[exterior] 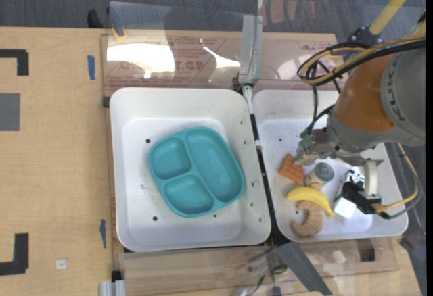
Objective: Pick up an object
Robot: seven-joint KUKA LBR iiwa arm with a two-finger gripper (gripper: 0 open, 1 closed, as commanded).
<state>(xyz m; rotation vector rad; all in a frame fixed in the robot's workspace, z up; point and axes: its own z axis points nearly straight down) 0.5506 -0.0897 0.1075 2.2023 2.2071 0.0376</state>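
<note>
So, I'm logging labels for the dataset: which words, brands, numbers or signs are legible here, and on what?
None can be read.
Red print on the brown cardboard sheet behind the shallow white bins: too blurred and glared.
The teal three-compartment plastic plate and yellow banana show no markings.

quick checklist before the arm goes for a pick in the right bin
1. Targets in right bin: banana, orange piece, tan ring. Ok.
2. Gripper over the right bin, above those items. Ok.
3. Finger state: cannot tell.
4. Anything held: cannot tell.
5. Banana lies against the tan ring, so a grab may catch both. Not ok.
6. Teal tray sits in the left bin, away from the arm. Ok.
</note>
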